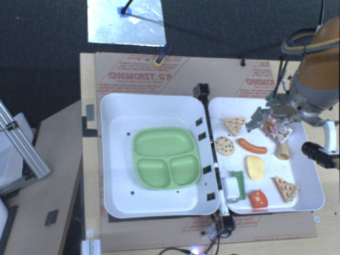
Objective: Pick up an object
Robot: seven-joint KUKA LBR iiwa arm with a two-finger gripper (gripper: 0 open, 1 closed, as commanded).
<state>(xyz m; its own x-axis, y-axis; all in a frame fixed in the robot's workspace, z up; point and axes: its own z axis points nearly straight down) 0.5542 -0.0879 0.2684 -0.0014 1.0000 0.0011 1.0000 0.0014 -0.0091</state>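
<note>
Hovering over the far part of the right bin [313, 195], just above a red-and-white wrapped item [278, 132], possibly a packet or toy snack, too blurred to name for certain. Looks like the approach step of a pick, with that wrapped item the likeliest target, lying near the bin's far right wall and apparently not yet lifted. Tool [268, 117] low over it, dark fingers pointing down and to the left; cannot tell whether spread or closed, nor whether anything sits between them.

Moving outward: pizza slice [234, 125] just left of the tool, sausage [252, 146] just below it, ice-cream cone [282, 152] beside the wrapped item toward the near side. Farther on, chocolate-chip cookie [224, 145], yellow block, perhaps cheese [254, 167], second pizza slice [285, 188], red strawberry-like piece [258, 199], and a white-and-green item [233, 187] against the divider. Across in the left bin [114, 142], a green divided plate [166, 158]. Under both bins, a cardboard sheet [138, 70] on the tabletop [58, 137].

Next move probably calls for a straight descent centred on the wrapped item, closing squarely across it, keeping clear of the sausage and cone crowding close by, then lifting and checking for a real grip.
</note>
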